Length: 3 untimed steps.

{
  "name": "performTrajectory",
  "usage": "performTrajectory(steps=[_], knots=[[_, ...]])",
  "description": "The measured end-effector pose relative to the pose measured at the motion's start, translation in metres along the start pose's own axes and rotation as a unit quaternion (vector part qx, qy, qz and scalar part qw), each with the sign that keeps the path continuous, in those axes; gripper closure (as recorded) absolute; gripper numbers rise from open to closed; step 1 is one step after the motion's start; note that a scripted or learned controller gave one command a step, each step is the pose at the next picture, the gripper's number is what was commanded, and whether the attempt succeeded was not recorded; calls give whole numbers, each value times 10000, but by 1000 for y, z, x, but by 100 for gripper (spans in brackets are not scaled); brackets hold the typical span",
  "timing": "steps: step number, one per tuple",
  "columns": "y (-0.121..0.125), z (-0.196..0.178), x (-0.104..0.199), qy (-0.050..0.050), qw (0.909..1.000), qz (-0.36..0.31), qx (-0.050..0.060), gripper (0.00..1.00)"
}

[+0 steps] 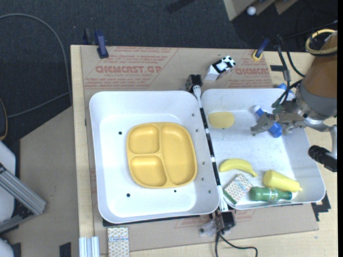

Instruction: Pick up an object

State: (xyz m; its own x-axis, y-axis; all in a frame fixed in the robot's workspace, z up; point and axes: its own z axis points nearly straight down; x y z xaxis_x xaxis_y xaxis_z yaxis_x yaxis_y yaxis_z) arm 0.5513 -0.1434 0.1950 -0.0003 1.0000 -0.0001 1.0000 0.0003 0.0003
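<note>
We are seeing the grey two-finger gripper (266, 125) hovering low in the right white bin (316, 167), near its far wall; whether the pincer is apart or together we cannot tell. Nothing looks lifted yet — we are judging the pick as not done. Candidates are all lying in that bin: a pale yellow flat disc (221, 120), a yellow plastic banana (238, 167), a green plastic bottle (269, 194); the yellow sectioned plate (161, 155) is sitting in the left white bin (107, 143).
</note>
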Motion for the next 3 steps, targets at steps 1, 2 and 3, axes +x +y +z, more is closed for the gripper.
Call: performTrajectory(steps=[1, 2, 3], knots=[[-43, 88, 33, 2, 10000, 6, -23, 0], [-55, 103, 42, -16, 9999, 9, -128, 0], [42, 110, 19, -4, 10000, -2, -6, 0]])
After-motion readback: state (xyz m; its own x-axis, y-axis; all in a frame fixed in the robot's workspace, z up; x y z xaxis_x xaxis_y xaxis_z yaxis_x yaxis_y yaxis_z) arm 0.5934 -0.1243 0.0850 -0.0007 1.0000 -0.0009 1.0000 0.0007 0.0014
